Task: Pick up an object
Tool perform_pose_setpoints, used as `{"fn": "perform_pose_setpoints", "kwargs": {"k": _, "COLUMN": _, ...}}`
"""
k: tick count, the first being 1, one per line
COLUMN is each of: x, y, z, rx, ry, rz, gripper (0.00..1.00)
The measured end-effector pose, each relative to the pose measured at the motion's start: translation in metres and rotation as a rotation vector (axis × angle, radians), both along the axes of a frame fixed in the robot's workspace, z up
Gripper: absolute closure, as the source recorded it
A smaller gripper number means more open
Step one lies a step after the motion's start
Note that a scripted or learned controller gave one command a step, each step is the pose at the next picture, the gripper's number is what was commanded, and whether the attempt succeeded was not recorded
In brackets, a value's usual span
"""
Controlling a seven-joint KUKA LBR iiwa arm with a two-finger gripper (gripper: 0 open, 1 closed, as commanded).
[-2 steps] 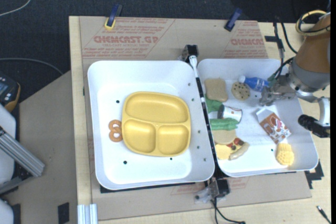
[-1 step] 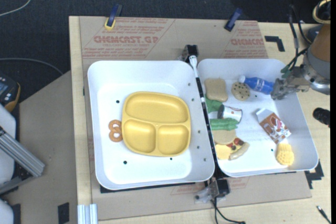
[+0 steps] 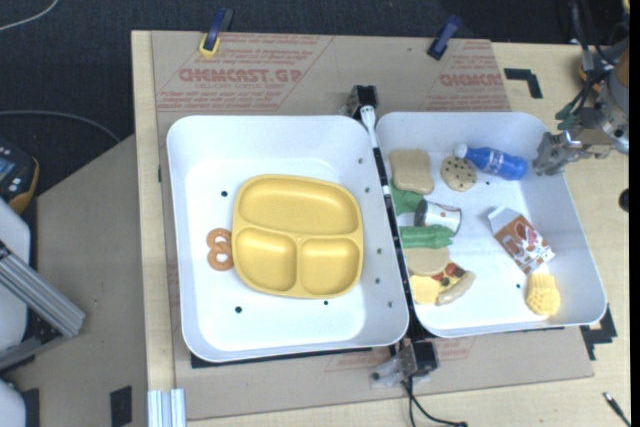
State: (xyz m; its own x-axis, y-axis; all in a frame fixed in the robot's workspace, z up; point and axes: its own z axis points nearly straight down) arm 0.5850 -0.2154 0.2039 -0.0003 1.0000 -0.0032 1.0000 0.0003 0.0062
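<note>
- Yellow corn-shaped toy (image 3: 542, 294) sits nearest you, in the right bin's (image 3: 585, 245) front corner.
- Brown-and-white packet (image 3: 521, 242) lies just behind it, well apart from the hand.
- Yellow divided tray (image 3: 297, 235) occupies the left bin (image 3: 190, 215), with a pretzel piece (image 3: 219, 249) touching its left side.
- Blue bottle (image 3: 495, 161) lies at the right bin's back, long axis running left to right; judged your likeliest pick.
- Hand (image 3: 556, 152) hovers at the right bin's far right rim, the bottle just to its left. You cannot tell its opening; nothing visibly held.
</note>
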Motion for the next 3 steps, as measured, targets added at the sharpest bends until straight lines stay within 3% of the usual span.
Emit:
{"fn": "perform_pose_setpoints", "kwargs": {"k": 1, "x": 0.001, "y": 0.0, "z": 0.023, "rx": 0.0, "ry": 0.0, "rz": 0.0, "gripper": 1.0}}
{"fn": "perform_pose_setpoints", "kwargs": {"k": 3, "x": -0.043, "y": 0.098, "z": 0.02, "rx": 0.006, "ry": 0.009, "rz": 0.004, "gripper": 1.0}}
